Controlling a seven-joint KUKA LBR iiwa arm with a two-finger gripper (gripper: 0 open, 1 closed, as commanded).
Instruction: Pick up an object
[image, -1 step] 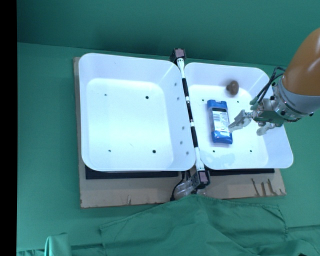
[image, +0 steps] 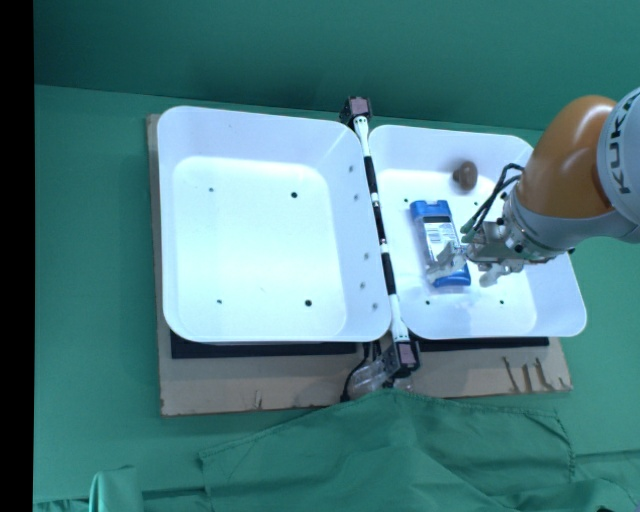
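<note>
The gripper (image: 450, 262) sits on the blue pack (image: 438, 240) in the right bin (image: 560, 310); whether its fingers grip it, I cannot tell.

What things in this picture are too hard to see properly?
- Claw: in the camera view its tips blur into the blue rectangular packet, so grip and finger state are unclear.
- Blue packet's label: print too small to read.
- Small brown roundish lump in the right white bin: too small to identify.
- Grey arm with orange band: cut off by the right edge.
</note>
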